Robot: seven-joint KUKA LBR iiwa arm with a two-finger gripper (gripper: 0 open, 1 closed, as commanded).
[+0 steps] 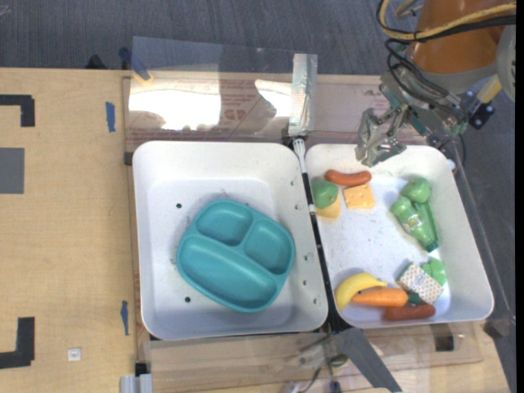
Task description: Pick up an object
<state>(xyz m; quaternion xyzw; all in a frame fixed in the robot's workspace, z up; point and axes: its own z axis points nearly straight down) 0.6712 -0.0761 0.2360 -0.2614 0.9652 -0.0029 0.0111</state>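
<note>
We are looking down at a slant on two shallow white plastic bins sitting side by side on a bench. The left bin (155,178) is holding a teal plastic tray with three compartments (236,255), lying near its middle. The right bin (471,252) is holding a scatter of toy food. Near its far edge a red-orange toy sausage (348,177) is lying, with a small orange cheese-like square (358,196) just beside it and a green and yellow fruit piece (326,199) resting against the wall between the bins. Toward the right wall a cluster of green toy vegetables (416,212) is lying. At the near edge, a yellow toy banana (359,285), an orange toy carrot (380,298), a dark red piece (409,310) and a small patterned packet (420,282) are huddling together, touching one another.

The grey arm with its orange band (463,15) is reaching in from the right, and its two-finger metal gripper (377,146) is hanging over the far edge of the right bin, just above the sausage. Nothing is showing between its fingers, and we cannot tell how far apart they are standing.

We are judging this as the approach step: no object is picked yet. The sausage looks the nearest candidate, so the next move likely calls for lowering straight down and closing across its narrow width, keeping clear of the bin wall.
</note>
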